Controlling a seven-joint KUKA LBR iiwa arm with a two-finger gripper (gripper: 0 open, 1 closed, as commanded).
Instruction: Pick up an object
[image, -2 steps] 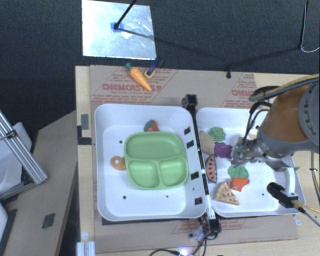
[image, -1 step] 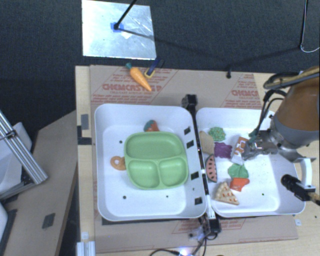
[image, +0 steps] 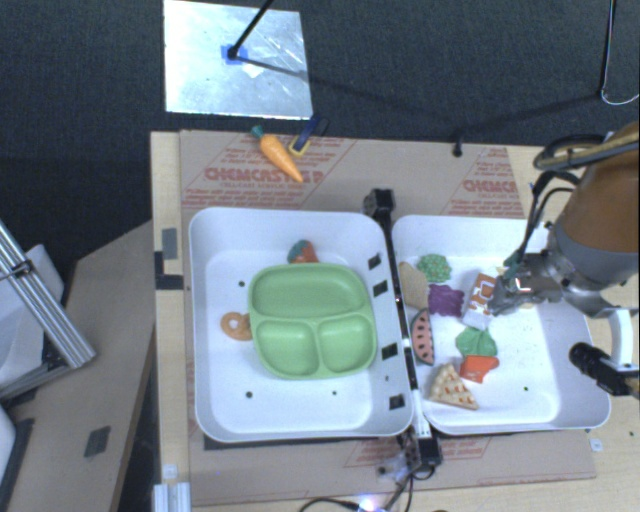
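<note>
The right bin (image: 560, 375) holds several toy foods: a green broccoli (image: 434, 267), a purple piece (image: 446, 299), a watermelon slice (image: 424, 337), a pizza slice (image: 452, 388), and a red piece with green leaves (image: 478, 355). A small white and orange packet (image: 481, 296) lies near the bin's middle. My gripper (image: 503, 296) reaches in from the right and hangs low right beside this packet, at its right edge. Whether it touches the packet is unclear.
The left bin (image: 215, 390) carries a green divided plate (image: 308, 318), an orange ring (image: 237, 326) to its left and a red and green piece (image: 302, 252) behind it. A toy carrot (image: 280, 156) lies on the bench beyond the bins. A black divider (image: 395, 310) separates the bins.
</note>
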